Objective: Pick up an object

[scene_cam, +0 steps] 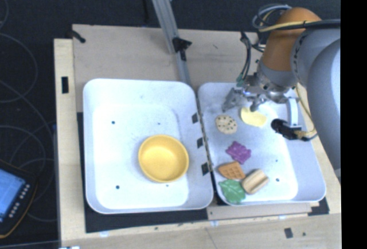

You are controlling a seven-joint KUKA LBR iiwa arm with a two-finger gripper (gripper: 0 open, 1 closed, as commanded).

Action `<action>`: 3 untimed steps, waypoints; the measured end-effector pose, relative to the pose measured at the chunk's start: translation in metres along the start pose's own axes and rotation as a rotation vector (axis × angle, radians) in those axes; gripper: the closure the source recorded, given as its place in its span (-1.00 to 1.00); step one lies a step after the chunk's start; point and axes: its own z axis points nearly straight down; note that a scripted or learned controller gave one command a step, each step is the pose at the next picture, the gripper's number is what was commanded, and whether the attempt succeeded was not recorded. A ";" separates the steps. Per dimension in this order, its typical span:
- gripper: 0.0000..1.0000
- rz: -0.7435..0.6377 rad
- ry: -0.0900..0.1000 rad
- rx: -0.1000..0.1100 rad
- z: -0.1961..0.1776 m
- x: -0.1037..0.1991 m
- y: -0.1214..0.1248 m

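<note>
Pale yellow food piece [255, 119] lies flat on the floor of the right bin [307, 187], just below the pincer [239, 107] in the camera view and slightly to the right of it, close under the right-hand fingertip; whether it touches that fingertip cannot be told. The pincer hangs low over the far end of this bin with its two fingers spread apart and nothing between them, the orange-banded arm [287, 41] rising behind it toward the view's right. Just below the pincer and a little to its left sits a round cookie with dark spots [226, 123], near the yellow piece but apart from it. Further below the pincer lies a purple piece [238, 152], alone on bare white floor. Well below the pincer, at the near end of the bin, three things crowd together: an orange-brown waffle piece [231, 171], a green piece [231, 191] beneath it, and a tan bread roll [256, 181] beside both on the right. Well to the left of the pincer and lower in the view, a yellow bowl [163, 158] stands upright in the left bin [97, 127]. Both bins rest side by side on the pale table [120, 50].
</note>
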 end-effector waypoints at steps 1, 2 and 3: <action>-1.00 0.001 -0.002 -0.005 0.019 -0.002 0.001; 1.00 0.000 -0.002 -0.010 0.007 -0.003 0.002; 1.00 0.000 0.002 -0.011 -0.041 -0.009 0.008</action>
